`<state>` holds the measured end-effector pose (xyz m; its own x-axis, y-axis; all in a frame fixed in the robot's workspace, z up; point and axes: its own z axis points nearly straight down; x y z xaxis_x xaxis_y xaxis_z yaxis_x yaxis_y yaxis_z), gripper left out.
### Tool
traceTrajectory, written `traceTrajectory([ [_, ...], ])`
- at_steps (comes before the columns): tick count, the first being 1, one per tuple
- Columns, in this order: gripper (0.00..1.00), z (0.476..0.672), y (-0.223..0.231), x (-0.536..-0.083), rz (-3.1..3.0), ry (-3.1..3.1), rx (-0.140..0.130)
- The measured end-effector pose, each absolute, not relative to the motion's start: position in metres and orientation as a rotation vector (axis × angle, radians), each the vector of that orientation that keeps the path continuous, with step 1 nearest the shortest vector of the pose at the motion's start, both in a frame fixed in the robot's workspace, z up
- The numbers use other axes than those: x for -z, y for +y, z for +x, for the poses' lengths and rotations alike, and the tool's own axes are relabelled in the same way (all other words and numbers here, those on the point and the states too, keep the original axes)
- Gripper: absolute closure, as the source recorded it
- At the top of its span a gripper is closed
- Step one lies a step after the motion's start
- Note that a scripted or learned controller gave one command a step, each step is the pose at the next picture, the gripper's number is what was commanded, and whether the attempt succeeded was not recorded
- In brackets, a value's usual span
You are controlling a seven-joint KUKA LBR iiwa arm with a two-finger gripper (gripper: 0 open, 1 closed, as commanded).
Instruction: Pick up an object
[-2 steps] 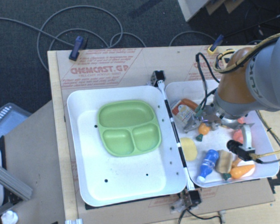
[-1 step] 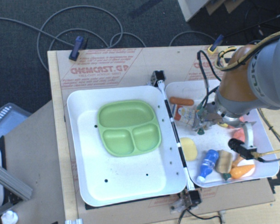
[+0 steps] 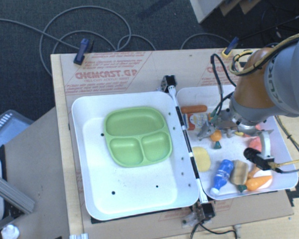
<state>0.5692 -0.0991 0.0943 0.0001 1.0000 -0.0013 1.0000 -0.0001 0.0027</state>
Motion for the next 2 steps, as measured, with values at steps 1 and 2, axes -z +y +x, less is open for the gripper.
traceTrajectory([
  [1, 1.0, 0.57, -0.099, -0.104, 2.219, 2.218, -0.003],
  [2, 1.0, 0.57, -0.051, -0.188, 2.22, 2.222, -0.002],
])
